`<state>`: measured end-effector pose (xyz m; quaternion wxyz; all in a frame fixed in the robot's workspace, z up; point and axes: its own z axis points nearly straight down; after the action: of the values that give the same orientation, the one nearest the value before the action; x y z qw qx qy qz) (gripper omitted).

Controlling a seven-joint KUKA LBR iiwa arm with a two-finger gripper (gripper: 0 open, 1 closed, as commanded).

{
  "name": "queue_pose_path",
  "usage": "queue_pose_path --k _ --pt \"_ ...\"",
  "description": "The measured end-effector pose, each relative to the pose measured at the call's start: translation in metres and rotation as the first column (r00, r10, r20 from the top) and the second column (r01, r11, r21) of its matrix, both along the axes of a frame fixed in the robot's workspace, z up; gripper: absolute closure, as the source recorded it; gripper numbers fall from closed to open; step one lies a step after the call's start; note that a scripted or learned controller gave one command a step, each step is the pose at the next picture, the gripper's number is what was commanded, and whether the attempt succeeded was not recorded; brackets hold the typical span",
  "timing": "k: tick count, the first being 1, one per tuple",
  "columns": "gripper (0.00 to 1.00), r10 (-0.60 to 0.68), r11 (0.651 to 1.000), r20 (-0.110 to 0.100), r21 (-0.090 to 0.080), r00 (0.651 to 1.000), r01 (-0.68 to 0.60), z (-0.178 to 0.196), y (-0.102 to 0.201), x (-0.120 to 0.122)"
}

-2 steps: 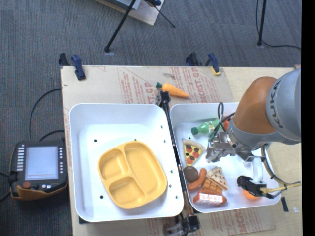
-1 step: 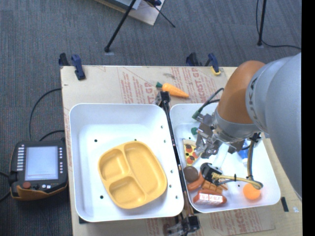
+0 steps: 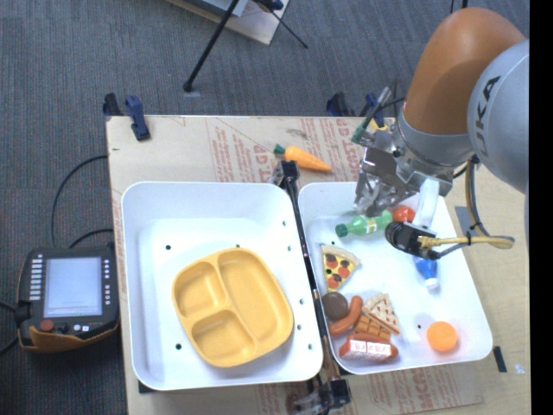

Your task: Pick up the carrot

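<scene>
Gripper (image 3: pixel 374 199) hangs low over the back-left part of the right bin (image 3: pixel 393 275). How far it is open can't be told from this angle, and nothing is seen held in it. Directly under and just in front of it lies a green bottle (image 3: pixel 363 226), very close, maybe touching, though that is unclear. A small red item (image 3: pixel 403 213) sits just to its right. Further toward the front of that bin are a pizza slice (image 3: pixel 338 267), a sausage (image 3: pixel 344 313), a waffle (image 3: pixel 378 315) and an orange ball (image 3: pixel 442 336), all well apart from the gripper. The carrot (image 3: pixel 308 158) is not in either bin. It lies on the bare bench (image 3: pixel 216 145) behind the right bin's back-left corner, to the gripper's left and a little beyond it, near but not touching. The left bin (image 3: pixel 155 232) with the yellow tray (image 3: pixel 232 305) is farther left and not relevant. Step looks like approach, not yet on target, since the gripper sits over the bottle, not the carrot. The next move likely needs a lift clear of the bin rim, a shift left and back over the carrot, lining up across its narrow width, then a descent to the board.
</scene>
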<state>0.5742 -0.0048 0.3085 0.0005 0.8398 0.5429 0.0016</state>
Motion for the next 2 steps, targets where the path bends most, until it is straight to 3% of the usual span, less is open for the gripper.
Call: queue_pose_path --k 1,2 --pt "1.0 -0.303 0.953 -0.005 0.0 0.953 0.303 0.114 -0.077 0.07" --pt "1.0 -0.175 0.985 -0.023 -0.001 0.984 0.175 -0.026 -0.049 0.049"
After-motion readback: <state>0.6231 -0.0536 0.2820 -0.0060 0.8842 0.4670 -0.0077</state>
